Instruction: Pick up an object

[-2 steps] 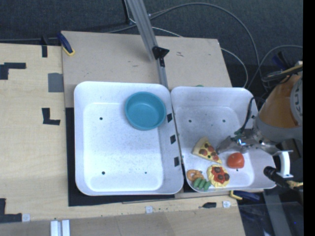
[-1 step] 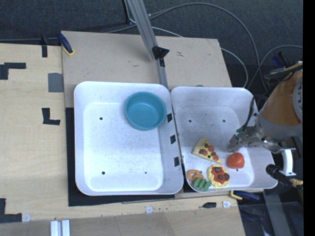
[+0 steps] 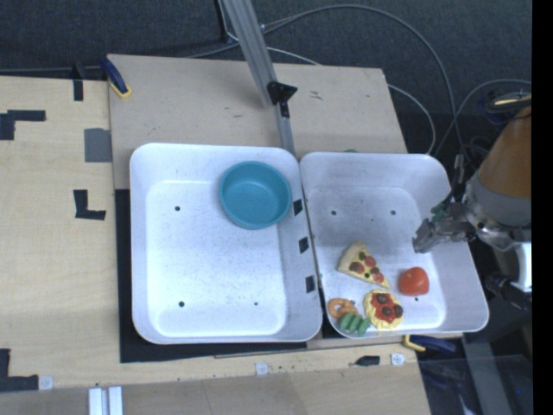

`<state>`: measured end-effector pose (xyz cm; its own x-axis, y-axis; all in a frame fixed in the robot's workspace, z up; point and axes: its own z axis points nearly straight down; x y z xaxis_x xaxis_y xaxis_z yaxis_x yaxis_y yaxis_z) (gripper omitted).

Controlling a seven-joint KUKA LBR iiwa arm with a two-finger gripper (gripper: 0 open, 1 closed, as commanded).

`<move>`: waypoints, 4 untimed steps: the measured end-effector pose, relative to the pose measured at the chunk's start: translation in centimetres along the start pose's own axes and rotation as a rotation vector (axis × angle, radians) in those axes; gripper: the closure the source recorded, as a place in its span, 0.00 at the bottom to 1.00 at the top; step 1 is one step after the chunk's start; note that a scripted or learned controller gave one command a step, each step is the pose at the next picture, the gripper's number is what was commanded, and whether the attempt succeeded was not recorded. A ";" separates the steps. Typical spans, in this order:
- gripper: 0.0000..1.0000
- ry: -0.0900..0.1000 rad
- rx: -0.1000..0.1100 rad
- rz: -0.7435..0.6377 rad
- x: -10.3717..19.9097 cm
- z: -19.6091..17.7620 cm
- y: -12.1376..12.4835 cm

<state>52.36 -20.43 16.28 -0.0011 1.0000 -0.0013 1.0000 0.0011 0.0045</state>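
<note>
two shallow white bins sit side by side on the bench (image 3: pixel 52 232). the left bin (image 3: pixel 164 309) holds a blue bowl (image 3: pixel 255 194) near its far right corner, upright, close to the wall shared with the other bin. the right bin (image 3: pixel 363 188) holds small toy foods gathered toward its near side: a pizza slice (image 3: pixel 363 264) about mid-bin, a red tomato (image 3: pixel 414 281) just to the right of it, a round mini pizza (image 3: pixel 384 309) below those, and at the near rim a pretzel (image 3: pixel 340 306) touching a green piece (image 3: pixel 352 323). the round pizza lies just beside the green piece and the pretzel.

the arm (image 3: pixel 505 175) reaches in from the right, and its gripper (image 3: pixel 425 240) hangs over the right side of the right bin, above and a little right of the tomato, apart from it. the fingers are dark and bunched together at this angle; i cannot tell whether they are open or closed, and nothing is visible between them.

a slanted metal pole (image 3: pixel 251 37) runs from the far edge to the gap between the bins.
</note>
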 end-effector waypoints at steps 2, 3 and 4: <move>1.00 0.001 0.004 0.001 0.4 -5.7 0.5; 1.00 0.003 0.005 -0.004 6.5 -5.3 2.0; 1.00 0.002 0.004 -0.003 10.9 -6.2 3.2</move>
<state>55.47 -9.56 22.45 -0.0043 1.0000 0.0010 1.0000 0.0043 0.0000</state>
